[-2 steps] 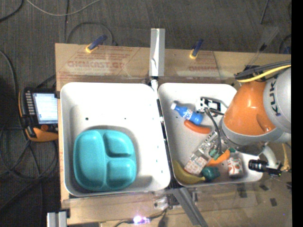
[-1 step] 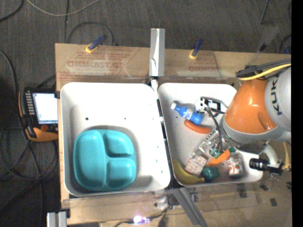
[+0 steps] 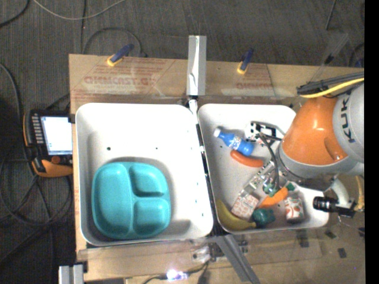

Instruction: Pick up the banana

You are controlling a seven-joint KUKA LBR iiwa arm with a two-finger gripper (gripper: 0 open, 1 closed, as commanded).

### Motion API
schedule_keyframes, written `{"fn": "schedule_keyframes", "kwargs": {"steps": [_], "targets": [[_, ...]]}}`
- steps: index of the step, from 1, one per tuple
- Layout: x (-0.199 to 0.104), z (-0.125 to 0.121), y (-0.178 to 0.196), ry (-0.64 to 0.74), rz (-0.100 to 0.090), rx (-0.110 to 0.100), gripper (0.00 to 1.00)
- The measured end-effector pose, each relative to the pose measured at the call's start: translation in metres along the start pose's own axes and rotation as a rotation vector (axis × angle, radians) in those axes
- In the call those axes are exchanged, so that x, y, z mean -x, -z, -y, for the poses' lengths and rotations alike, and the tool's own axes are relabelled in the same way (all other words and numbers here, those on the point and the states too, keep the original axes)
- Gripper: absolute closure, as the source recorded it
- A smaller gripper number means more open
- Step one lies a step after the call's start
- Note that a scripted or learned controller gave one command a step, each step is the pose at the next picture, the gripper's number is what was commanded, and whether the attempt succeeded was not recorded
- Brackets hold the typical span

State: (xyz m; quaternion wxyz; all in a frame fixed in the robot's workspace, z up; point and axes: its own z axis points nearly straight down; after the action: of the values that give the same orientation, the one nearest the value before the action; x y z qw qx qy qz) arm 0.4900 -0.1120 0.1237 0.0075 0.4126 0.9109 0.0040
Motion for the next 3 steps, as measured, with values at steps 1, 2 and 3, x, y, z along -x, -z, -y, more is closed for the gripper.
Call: {"fn": "schedule_keyframes", "kwargs": {"steps": [1, 2, 3], "targets": [[0.000, 0.000, 0.000, 0.000, 0.000, 0.000, 0.00], [0.024, 0.008, 0.052, 0.490, -0.013, -0.011, 0.00], [0.055, 0.053, 0.115, 0.723, -0.012, -0.009, 0.00]]}}
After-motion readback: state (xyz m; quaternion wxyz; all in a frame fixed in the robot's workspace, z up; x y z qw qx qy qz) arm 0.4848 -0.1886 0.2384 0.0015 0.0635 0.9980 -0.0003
